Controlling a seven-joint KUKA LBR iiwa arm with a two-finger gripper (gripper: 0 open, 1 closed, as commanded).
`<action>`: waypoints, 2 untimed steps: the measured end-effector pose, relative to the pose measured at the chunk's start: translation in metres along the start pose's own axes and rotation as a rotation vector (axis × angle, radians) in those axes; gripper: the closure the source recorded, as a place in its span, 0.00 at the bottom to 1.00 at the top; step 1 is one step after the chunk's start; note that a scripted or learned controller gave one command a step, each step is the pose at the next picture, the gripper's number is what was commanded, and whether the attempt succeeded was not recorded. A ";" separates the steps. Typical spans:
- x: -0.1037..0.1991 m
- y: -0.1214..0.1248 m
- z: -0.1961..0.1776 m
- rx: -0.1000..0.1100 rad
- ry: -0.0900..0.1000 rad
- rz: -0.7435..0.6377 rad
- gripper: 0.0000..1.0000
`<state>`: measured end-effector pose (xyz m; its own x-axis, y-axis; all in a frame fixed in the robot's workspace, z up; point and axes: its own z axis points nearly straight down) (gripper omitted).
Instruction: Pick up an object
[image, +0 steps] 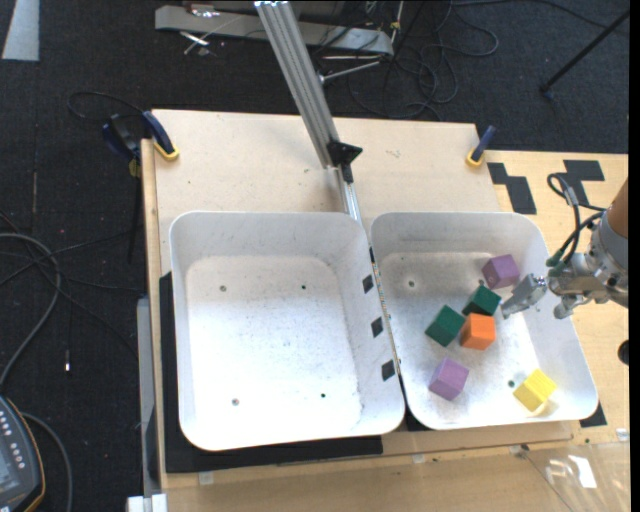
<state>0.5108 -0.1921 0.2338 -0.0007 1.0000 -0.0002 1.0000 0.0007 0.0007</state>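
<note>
Over the right bin (560, 330), nothing lifted yet.
Left of that bin, the left bin (200, 300) holds no blocks. Within the right bin lie two green cubes (445, 326), two purple cubes (449, 379), an orange cube (478, 331) and a yellow cube (536, 390). At its right rim the gripper (535, 293) hovers, fingers' state unclear, nothing visibly between them; the pick remains undone.

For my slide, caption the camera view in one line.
The arm's hand hovers over the right bin beside six coloured blocks, nearest the dark green block.
</note>
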 end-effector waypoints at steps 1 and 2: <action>0.039 0.000 0.139 -0.002 -0.002 -0.001 0.00; 0.039 0.001 0.127 -0.004 -0.001 0.001 1.00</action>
<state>0.5114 -0.1533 0.1064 0.0004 1.0000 -0.0013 1.0000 -0.0004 0.0044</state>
